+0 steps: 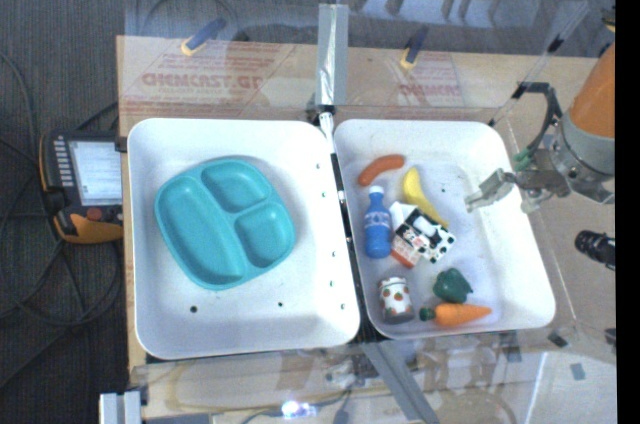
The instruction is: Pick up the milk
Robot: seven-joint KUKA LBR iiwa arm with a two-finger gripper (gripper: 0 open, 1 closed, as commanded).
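Scanning from the left, we pass the teal divided plate [227, 220] in the left bin [150, 312] and reach the clutter in the right bin [520, 307]: a blue bottle [376, 223], then the milk [421, 241], a small cow-patterned carton lying tipped on the bin floor, touching the banana [420, 195]. Its long axis runs from lower left to upper right. Our claw [491, 187] hovers up and to the right of it, near but apart, and whether it is spread or clenched we cannot tell. We judge the reach must go leftward and down.
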